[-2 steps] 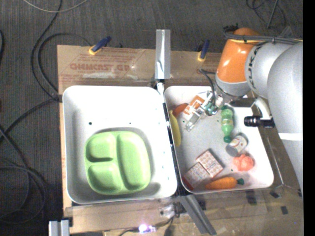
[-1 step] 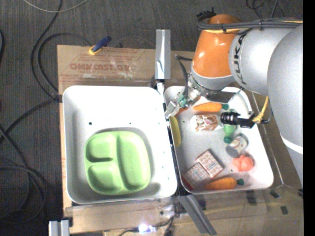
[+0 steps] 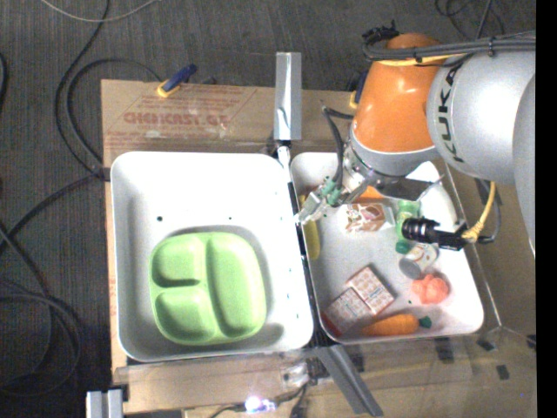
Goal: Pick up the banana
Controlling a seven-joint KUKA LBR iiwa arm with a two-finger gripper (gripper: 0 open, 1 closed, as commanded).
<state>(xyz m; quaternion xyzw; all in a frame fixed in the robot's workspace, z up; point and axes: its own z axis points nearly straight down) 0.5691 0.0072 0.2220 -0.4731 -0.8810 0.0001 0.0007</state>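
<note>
The banana [image 3: 312,240] is a dull yellow strip lying along the left wall of the right bin [image 3: 470,316], only partly visible. My gripper [image 3: 315,205] hangs from the orange-banded wrist over the upper left of that bin, just above the banana's far end and close to the wall between the bins. From this angle I cannot make out whether it touches the banana.
The left bin [image 3: 130,190] holds a green divided plate [image 3: 209,286]. In the right bin lie an orange carrot [image 3: 392,324], two cracker packs [image 3: 361,290], a red-orange fruit [image 3: 428,287], a small printed box [image 3: 365,219] and a green item [image 3: 407,212]. A black cable plug [image 3: 426,230] juts from the arm.
</note>
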